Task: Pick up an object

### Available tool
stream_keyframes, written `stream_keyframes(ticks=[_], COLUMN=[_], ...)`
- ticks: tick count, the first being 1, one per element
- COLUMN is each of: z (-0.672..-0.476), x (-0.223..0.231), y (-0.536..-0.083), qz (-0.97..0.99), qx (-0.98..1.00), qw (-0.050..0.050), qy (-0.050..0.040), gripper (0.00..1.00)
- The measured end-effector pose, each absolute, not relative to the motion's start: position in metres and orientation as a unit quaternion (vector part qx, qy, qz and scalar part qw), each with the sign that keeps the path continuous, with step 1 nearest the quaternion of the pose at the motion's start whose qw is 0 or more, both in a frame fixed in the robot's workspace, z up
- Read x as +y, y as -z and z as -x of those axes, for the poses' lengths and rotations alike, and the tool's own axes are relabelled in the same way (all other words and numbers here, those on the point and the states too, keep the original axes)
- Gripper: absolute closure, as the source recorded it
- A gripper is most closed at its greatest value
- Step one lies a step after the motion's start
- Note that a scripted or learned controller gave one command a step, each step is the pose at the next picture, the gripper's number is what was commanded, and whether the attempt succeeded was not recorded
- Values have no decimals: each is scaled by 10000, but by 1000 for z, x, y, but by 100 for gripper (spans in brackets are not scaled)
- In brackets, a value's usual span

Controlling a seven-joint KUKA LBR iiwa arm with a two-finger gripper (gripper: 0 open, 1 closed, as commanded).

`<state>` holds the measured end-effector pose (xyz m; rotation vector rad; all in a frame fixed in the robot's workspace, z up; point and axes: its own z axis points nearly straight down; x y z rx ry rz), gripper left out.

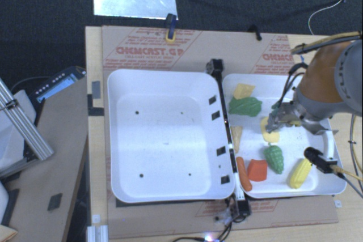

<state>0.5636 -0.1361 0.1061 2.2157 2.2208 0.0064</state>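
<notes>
The desk carries 2 white bins. The right bin (334, 181) holds all the visible objects, and it serves as the landmark here.

The pincer (276, 122) sits low over the centre of the right bin, directly above a small yellow piece (271, 136). Whether the pincer is wide or narrow cannot be told, and nothing can be confirmed in its grip.

Candidate objects, relative to the right bin:
1. Yellow piece: centre, touching or just under the pincer.
2. Green pepper-like item (274, 158): just below centre.
3. Green leafy item (245, 105): upper left part.
4. Orange-red block (257, 170) and carrot (244, 173): lower left part.
5. Corn cob (300, 173): lower right part.

Recommended procedure: treat the yellow piece as the likely target. Centre the pincer over it, descend vertically, and avoid the pepper-like item just beside it. Confirm the hold only after lifting clear of the bin floor.
</notes>
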Motion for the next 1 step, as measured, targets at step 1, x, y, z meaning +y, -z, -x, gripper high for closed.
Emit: stream_keyframes(ticks=[1], z=[-563], x=[-136], y=[-106], qz=[-7062], qx=[7081], qw=[20], qy=[-18], gripper=[0])
